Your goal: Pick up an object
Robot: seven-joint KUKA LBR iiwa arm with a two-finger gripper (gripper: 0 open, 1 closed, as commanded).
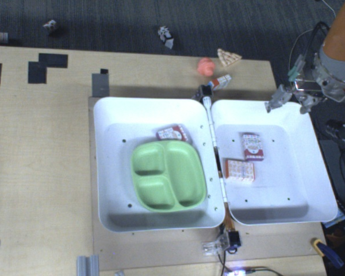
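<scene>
My gripper (290,100) hangs at the far right, over the back right corner of the right bin (310,154). Its two fingers stand spread apart, open, with nothing between them. In the right bin lie a small red and white packet (252,145) and, just in front of it, a paler orange and white packet (240,171). The left bin (112,171) holds a green divided tray (168,175) and a red and white packet (172,133) behind it, partly tucked under the tray's rim.
On the bench behind the bins lie a pink ball (206,67), a slice-shaped toy (229,57) and a small tube (219,83). Small bits lie on the dark floor beyond. Cables run by the right bin's outer side.
</scene>
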